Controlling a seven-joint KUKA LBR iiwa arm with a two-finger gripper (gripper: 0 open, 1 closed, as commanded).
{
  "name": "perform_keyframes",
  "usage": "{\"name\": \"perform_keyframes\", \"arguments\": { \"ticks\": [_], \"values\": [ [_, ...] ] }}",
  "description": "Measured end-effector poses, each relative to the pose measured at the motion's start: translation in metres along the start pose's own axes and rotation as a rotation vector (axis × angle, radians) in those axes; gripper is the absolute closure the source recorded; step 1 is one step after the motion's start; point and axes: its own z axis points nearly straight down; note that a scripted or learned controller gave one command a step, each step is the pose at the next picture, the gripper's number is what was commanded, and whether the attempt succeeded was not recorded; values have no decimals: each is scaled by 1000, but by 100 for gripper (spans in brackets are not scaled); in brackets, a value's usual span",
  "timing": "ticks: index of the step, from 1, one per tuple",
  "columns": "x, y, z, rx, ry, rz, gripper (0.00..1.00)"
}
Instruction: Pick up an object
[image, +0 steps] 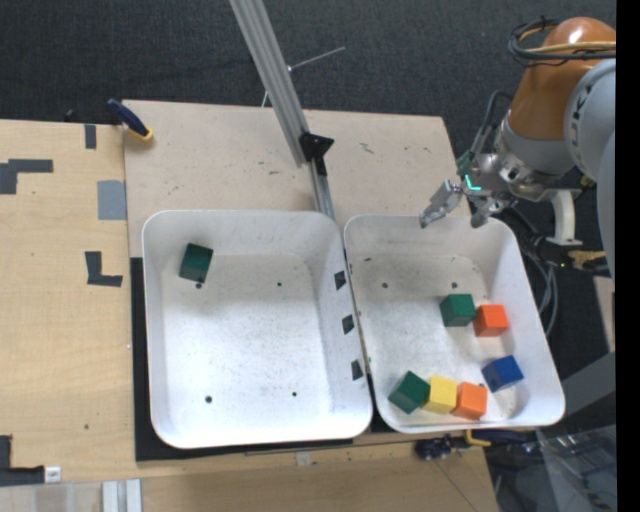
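Blocks (460, 309) lie in the right bin (400, 250), well below the empty, slightly parted jaws.

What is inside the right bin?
The right bin holds six blocks: a green block touching an orange one, a blue block, and a touching row of green, yellow and orange. None is covered.

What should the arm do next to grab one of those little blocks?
Probably swing the tool forward and down over the right bin, toward the green block. The tool hangs above that bin's far rim with nothing between its fingers, and that block is the nearest one, though an orange block sits right beside it.
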Motion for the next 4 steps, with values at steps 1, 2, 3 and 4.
{"name": "perform_keyframes", "arguments": {
  "ticks": [1,2,3,4],
  "values": [
    [-1,1,-3,-4,-3,-1,0],
    [-9,-4,54,1,-3,1,0],
    [-12,-11,117,2,-2,0,0],
    [-11,-12,128,-2,-4,-1,0]
  ]
}}
